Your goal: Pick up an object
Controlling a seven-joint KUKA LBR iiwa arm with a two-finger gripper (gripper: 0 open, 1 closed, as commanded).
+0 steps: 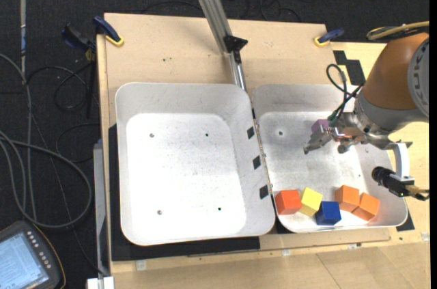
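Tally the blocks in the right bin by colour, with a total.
Orange cube-shaped blocks: 3, one at the left end of the row, two at the right
Yellow cube-shaped block: 1
Blue cube-shaped block: 1
Total: 5, all along the near wall of the right shallow white bin.

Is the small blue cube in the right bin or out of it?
In: the small blue cube rests on the right white bin's floor by its near rim.
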